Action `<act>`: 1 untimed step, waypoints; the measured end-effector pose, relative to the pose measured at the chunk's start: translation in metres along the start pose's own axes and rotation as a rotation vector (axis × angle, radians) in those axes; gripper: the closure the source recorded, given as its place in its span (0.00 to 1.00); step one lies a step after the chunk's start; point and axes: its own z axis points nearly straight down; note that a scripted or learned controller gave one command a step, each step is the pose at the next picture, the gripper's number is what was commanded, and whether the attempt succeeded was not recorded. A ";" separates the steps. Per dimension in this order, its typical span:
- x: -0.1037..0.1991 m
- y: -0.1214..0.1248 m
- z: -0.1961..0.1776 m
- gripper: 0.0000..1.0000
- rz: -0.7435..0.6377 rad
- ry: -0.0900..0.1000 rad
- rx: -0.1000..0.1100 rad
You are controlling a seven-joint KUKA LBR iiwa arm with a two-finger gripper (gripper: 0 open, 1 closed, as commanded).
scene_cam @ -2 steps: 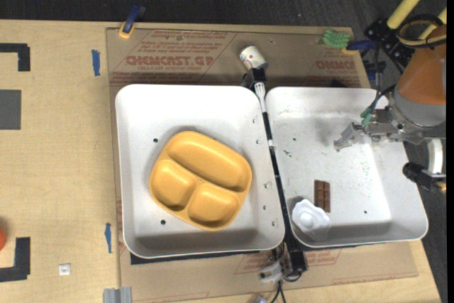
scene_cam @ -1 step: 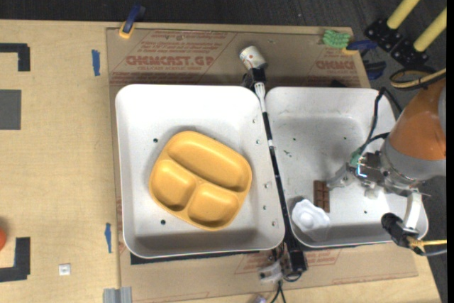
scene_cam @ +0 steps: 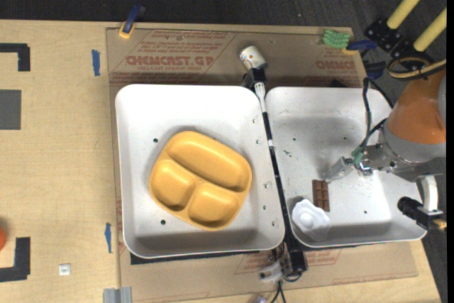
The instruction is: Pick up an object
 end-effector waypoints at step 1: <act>0.046 0.030 0.000 0.00 -0.093 0.000 -0.002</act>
